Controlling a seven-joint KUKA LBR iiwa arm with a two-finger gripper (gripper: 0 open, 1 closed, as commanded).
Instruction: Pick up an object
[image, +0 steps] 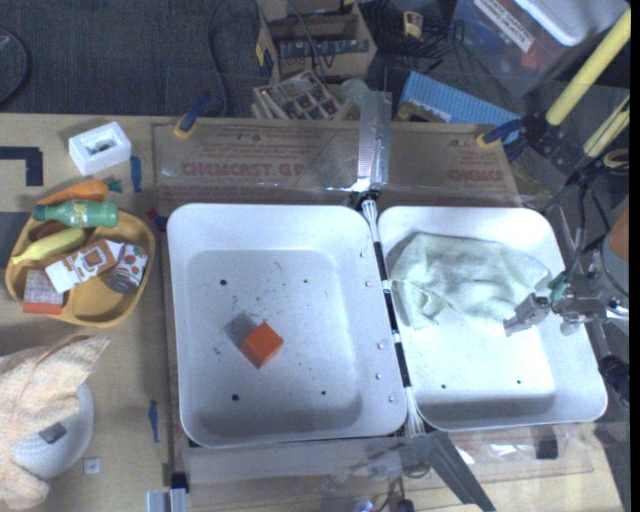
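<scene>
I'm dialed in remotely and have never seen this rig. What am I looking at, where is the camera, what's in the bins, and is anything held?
One camera looks down at a slant on a bench with two white bins. A robot arm reaches in from the right; its gripper sits over the right bin, at the edge of a crumpled pale cloth. I can't tell whether it grips the cloth. The left bin holds an orange block beside a small grey piece. Left of the bins stands a bowl of toy food.

Robotics lab: bench, white bins, cables.
</scene>
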